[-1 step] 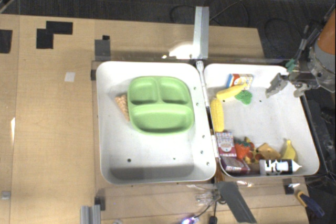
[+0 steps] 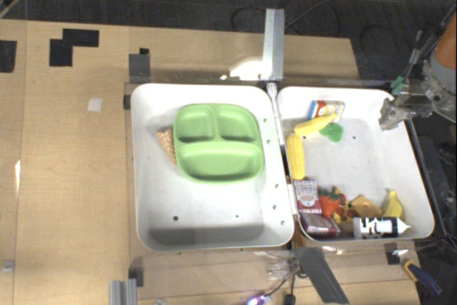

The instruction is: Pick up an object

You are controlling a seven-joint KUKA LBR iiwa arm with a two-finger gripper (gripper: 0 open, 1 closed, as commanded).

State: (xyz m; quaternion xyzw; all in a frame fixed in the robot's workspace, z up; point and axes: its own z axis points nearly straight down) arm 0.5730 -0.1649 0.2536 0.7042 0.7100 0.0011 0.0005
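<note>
The bench [image 2: 64, 175] is pale wood, with black squares [image 2: 71, 45] marked near its far left corner. On it the left bin [image 2: 146, 218] holds a green tray [image 2: 216, 141] with three compartments, lying flat toward the far side. A tan waffle-like piece [image 2: 166, 144] pokes out from under the tray's left edge. A metal post [image 2: 274, 46] stands at the far end of the seam between the two bins.

The right bin [image 2: 400, 168] holds the pickable things. Corn [image 2: 295, 157] lies along its left wall. Just beyond it, a banana [image 2: 313, 126] lies touching a green leafy bit [image 2: 333, 133], with a small printed packet [image 2: 325, 109] behind them. Along the near wall, a red and white carton [image 2: 305, 195] sits beside a jumble of small toy foods [image 2: 339, 205], a black bottle [image 2: 377, 227] lies on its side, and a yellow piece [image 2: 392, 205] stands by it.

The gripper [image 2: 391, 115] hangs at the bin's far right corner, over the rim, well apart from all of these. Nothing shows between its fingers; whether they are spread or closed I cannot tell.
</note>
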